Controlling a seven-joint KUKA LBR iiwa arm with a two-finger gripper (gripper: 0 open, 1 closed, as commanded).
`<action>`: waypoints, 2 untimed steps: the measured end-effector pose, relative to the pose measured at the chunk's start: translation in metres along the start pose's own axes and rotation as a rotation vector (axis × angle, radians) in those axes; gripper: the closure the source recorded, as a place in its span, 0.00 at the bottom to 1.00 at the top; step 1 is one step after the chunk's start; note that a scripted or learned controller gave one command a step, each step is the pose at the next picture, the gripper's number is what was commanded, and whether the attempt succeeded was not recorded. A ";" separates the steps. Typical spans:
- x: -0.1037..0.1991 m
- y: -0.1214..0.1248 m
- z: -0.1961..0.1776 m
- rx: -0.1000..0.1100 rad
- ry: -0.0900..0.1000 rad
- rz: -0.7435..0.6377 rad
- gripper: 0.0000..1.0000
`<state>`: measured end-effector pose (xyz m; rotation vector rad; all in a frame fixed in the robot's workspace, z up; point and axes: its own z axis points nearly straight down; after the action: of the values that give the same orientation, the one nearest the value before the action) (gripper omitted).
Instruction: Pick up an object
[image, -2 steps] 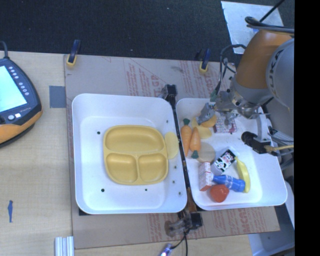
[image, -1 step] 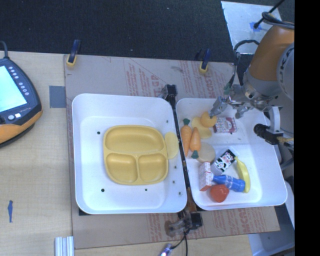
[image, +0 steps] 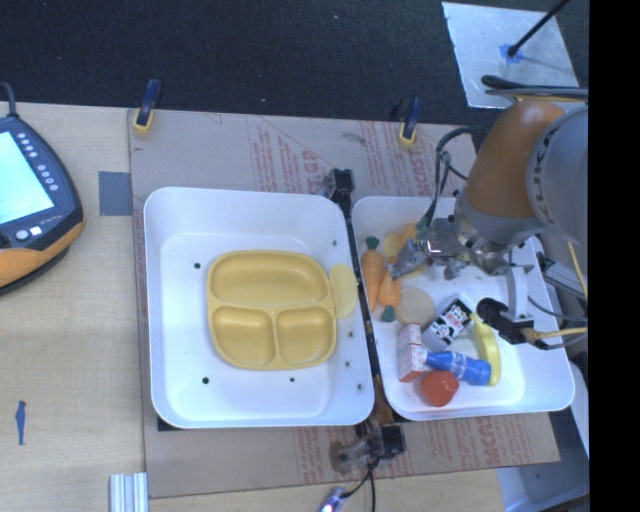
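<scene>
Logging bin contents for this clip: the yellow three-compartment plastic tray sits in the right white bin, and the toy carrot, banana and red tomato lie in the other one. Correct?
Not quite. The camera view shows the yellow three-compartment plastic tray in the left white bin, not the right. The orange toy carrot, yellow banana and red tomato lie in the right white bin, below the arm's gripper.
</scene>
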<state>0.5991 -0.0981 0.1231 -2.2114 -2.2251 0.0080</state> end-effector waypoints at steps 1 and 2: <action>-0.007 0.057 0.005 -0.004 0.001 0.002 0.00; -0.061 0.057 -0.055 -0.006 -0.001 0.005 0.00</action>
<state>0.6566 -0.1583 0.1774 -2.2203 -2.2233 0.0017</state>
